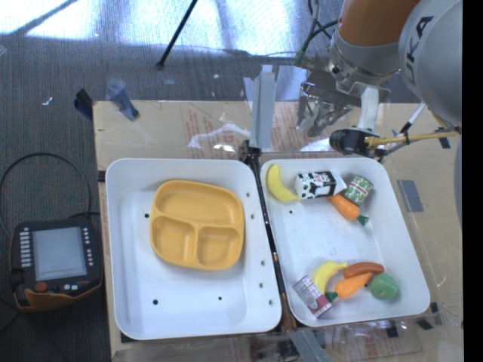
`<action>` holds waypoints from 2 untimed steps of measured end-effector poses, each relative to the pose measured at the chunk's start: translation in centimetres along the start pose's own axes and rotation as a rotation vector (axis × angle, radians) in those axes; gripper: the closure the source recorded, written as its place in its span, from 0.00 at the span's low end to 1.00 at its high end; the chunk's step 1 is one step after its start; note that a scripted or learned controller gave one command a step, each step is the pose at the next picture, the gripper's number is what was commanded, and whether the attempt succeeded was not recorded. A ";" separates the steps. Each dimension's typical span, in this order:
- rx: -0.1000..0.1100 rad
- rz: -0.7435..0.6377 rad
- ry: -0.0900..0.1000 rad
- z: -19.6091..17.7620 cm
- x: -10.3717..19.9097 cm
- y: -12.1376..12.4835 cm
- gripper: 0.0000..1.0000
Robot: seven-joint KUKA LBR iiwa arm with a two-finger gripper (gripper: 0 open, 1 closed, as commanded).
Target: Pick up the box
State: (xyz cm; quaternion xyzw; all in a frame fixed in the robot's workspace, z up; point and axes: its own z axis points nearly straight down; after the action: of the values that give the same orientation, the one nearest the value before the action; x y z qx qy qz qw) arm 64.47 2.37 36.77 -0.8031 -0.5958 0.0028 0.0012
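A small black-and-white carton box lies on its side at the far end of the right bin. A second small box, red and white, lies at that bin's near left corner. My gripper hangs above the bench just past the right bin's far rim, behind the black-and-white box and apart from it. Its fingers point down with a gap between them and nothing in it.
Around the carton lie a banana, a green can and a carrot. Near the red box are a banana, a sausage, a carrot and a green fruit. The left bin holds a yellow divided plate.
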 end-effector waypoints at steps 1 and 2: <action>0.002 -0.035 -0.001 1.0 4.6 -1.4 1.00; 0.001 -0.028 -0.001 5.3 7.9 -2.4 1.00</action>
State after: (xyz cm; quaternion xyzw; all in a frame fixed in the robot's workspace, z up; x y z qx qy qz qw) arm 64.40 10.63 31.46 -0.7947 -0.6070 0.0035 0.0016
